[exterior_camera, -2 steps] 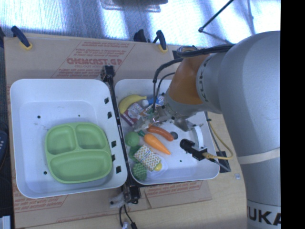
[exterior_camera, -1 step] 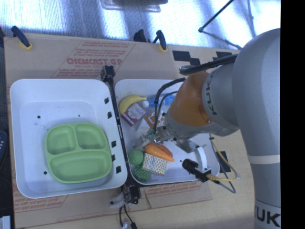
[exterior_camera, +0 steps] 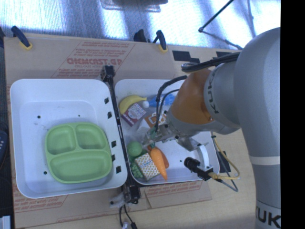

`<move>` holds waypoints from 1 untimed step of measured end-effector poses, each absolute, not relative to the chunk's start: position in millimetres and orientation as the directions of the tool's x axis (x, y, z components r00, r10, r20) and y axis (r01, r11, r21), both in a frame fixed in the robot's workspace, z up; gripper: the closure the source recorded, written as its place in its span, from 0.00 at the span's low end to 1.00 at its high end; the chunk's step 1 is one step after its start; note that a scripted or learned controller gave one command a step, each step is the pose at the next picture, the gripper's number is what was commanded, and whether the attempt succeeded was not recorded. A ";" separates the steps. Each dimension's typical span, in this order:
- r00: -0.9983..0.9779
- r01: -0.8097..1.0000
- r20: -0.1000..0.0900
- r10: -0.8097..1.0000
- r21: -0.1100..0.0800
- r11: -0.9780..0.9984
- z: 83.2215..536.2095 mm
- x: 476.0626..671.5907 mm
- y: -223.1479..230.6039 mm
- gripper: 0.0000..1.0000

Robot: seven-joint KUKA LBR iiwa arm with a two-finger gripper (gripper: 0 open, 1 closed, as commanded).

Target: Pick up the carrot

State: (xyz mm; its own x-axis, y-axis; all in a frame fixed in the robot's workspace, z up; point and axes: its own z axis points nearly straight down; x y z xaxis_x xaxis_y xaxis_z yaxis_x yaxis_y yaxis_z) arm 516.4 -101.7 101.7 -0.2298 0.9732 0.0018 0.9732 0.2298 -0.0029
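One carrot [exterior_camera: 159, 162] seen in right bin [exterior_camera: 190, 175], near front wall, orange, tip toward viewer. Patterned block [exterior_camera: 146, 167] touching carrot's left; green ball [exterior_camera: 135, 149] behind block. Gripper [exterior_camera: 155, 136] just behind carrot; finger state cannot be told. Farther behind carrot: one banana [exterior_camera: 132, 100]. Left of carrot, left bin [exterior_camera: 24, 99] with one green divided plate [exterior_camera: 77, 152]. "CHEMCAST" read on cardboard [exterior_camera: 90, 61] beyond.

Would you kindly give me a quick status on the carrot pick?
Tool low in right bin, just above carrot. Carrot lying in bin, not lifted. Patterned block touching its left side, green ball close by.
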 end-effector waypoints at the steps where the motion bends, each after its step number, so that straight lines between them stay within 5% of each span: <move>1: -0.045 0.999 0.001 0.999 -0.002 0.045 225.8 481.9 -66.8 1.00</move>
